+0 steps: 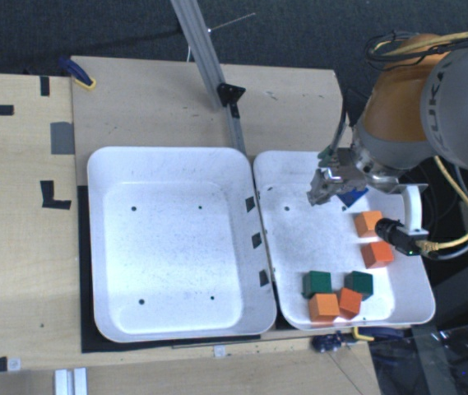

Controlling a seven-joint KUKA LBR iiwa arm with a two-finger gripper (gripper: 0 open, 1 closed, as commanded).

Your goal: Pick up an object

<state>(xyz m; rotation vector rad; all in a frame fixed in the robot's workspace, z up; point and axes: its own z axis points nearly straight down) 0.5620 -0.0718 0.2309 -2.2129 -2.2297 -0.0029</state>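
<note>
Main risk I see: pincer (326,189) closes on air. Blue block (352,196) sits just beside it, half hidden under wrist, so an off-centre descent could nudge block away or clip it against bin wall. Right bin (293,220) holds the rest: two orange blocks (368,224) along right side, green and orange cluster (319,283) at near edge, well apart from pincer. Arm (398,113) reaches in from right, wrist angled down over upper bin. Pincer state: I cannot tell. Nothing visibly gripped.
</note>
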